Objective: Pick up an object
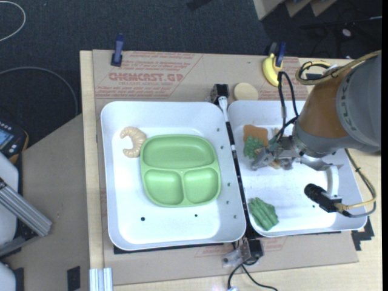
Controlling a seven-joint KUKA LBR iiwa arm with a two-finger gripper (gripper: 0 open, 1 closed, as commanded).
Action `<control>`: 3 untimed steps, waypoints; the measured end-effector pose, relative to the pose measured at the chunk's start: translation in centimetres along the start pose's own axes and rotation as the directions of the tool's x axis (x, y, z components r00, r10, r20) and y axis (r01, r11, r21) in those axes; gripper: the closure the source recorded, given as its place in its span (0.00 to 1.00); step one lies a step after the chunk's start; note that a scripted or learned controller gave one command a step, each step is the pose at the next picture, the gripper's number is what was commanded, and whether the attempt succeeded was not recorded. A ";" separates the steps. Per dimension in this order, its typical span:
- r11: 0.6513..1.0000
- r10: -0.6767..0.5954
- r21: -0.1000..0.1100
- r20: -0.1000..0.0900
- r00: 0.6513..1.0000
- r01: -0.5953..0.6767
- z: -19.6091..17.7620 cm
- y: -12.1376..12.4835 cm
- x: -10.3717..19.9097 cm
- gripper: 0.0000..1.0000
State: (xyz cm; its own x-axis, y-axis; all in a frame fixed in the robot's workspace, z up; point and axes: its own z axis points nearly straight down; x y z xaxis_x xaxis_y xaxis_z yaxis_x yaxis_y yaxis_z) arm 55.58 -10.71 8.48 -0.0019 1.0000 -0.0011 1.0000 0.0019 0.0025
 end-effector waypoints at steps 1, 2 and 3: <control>1.000 0.003 0.005 -0.002 1.000 -0.003 0.0 -2.6 -2.3 0.00; 1.000 0.000 0.000 0.000 1.000 0.000 -1.8 -1.4 -0.7 0.00; 1.000 0.000 0.002 -0.002 1.000 0.000 -10.2 -3.9 5.2 0.00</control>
State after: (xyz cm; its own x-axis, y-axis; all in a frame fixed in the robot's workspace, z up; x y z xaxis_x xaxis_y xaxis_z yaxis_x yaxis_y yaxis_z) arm 51.65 -5.53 18.68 -0.0023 1.0000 0.0005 1.0000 0.0022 0.0006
